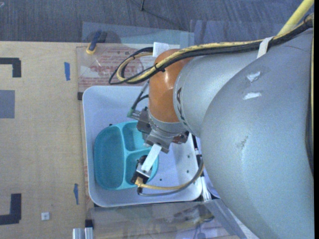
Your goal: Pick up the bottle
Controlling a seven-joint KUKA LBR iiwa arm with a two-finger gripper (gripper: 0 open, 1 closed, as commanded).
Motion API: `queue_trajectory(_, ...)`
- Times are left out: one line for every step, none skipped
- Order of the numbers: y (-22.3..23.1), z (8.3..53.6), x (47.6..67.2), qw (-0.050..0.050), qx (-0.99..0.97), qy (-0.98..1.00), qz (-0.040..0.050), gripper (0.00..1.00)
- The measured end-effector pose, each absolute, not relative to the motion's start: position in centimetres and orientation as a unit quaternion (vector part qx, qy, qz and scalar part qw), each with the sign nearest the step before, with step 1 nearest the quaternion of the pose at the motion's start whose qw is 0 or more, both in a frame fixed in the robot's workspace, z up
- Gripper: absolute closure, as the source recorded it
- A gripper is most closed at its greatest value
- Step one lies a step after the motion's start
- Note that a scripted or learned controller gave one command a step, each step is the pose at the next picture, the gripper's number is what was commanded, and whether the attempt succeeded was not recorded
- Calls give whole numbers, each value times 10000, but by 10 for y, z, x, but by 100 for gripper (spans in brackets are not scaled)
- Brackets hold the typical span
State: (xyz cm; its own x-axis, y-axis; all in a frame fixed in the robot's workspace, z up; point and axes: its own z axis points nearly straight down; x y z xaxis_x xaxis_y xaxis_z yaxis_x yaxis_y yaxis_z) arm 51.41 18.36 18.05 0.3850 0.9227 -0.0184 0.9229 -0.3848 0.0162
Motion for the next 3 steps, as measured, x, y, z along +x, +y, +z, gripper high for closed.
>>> queue_trajectory(216,225,486,73,8287,5596,35,100)
queue_trajectory(209,224,482,45,8081,5890,15,100)
queue_trajectory(202,205,491,159,7830,6217,45,100)
